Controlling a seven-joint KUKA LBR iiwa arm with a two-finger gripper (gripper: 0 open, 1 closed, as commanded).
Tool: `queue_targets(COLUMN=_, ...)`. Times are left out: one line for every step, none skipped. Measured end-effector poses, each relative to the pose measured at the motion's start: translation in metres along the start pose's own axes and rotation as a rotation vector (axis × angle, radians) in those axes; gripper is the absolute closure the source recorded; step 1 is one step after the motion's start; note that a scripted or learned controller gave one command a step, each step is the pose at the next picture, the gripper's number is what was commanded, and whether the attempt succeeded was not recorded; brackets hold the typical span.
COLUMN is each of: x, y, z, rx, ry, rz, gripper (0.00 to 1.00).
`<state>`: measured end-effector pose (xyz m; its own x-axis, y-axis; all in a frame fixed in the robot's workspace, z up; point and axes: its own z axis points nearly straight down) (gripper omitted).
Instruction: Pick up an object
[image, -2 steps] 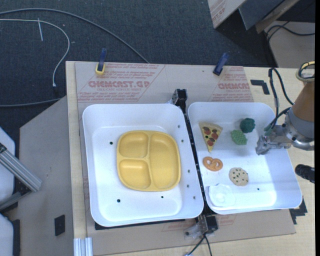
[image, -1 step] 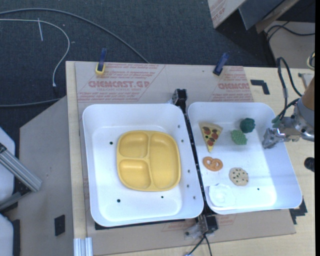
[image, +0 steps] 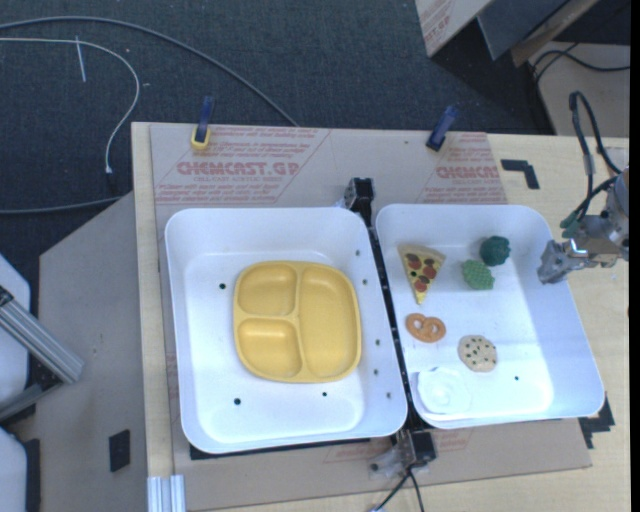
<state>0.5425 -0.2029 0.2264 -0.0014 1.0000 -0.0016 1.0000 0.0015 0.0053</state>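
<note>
Hovering at the right edge of the frame, the jaws (image: 556, 262), whose state I cannot tell, sit beside the right bin (image: 560, 330), near the broccoli (image: 494, 249).

A single fixed camera looks down at a slant from above the bench (image: 300, 150), far enough back to take in both white bins: the left bin (image: 190, 300) at centre frame, the right bin (image: 560, 350) toward the right edge. Dark floor fills the top and left.
</note>
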Motion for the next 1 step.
queue_targets(x=0.0526, y=0.0245, z=-0.0022, rx=0.002, ry=0.002, rz=-0.005, gripper=1.00)
